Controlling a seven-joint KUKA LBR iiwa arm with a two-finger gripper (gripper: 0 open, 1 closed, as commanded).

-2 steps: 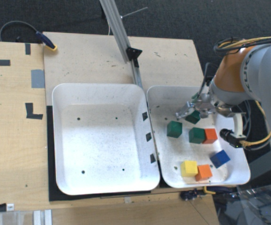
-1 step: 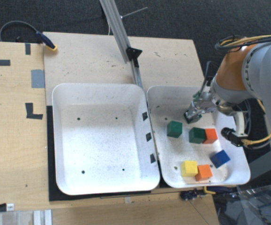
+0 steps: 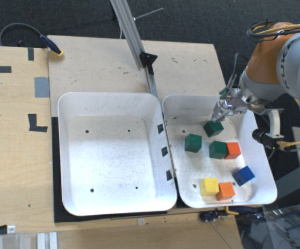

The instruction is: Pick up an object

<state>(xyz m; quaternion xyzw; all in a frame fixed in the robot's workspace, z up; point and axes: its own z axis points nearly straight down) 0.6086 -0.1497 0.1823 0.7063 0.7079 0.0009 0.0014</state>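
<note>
My gripper (image 3: 220,112) hangs over the far part of the right bin (image 3: 261,154), reaching in from the right. Directly below its tip lies a tilted dark green block (image 3: 213,128), touching or nearly touching it. A second green block (image 3: 192,142) sits to the left. A third green block (image 3: 218,149) sits beside an orange block (image 3: 233,150). Nearer the front are a blue block (image 3: 243,175), a yellow block (image 3: 209,185) and another orange block (image 3: 226,190).
The left bin (image 3: 67,139) adjoins the right one along a shared rim with black clips. A slanted metal rail (image 3: 131,30) runs from the top down to the bins' junction. Cables (image 3: 272,134) hang by the arm at the right.
</note>
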